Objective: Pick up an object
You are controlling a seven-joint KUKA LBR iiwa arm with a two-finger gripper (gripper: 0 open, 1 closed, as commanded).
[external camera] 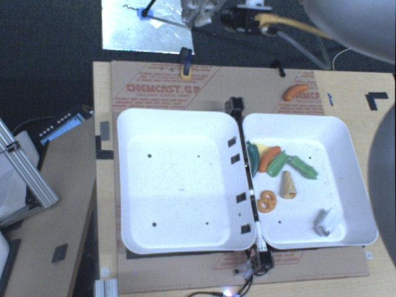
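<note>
Well clear of the gripper (198, 12), jaw state impossible to tell: right bin (346, 142) holding pretzel (267, 201), cone (288, 185), grey piece (324, 222).

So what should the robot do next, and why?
Probably bring the hand down over the right bin towards the grey piece. The hand hangs high beyond the bench, and that piece lies apart from the crowded toys.

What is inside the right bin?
The right bin holds a pretzel, a cone, a grey piece and a cluster of green, orange and yellow toys. The yellow one is partly covered.
</note>
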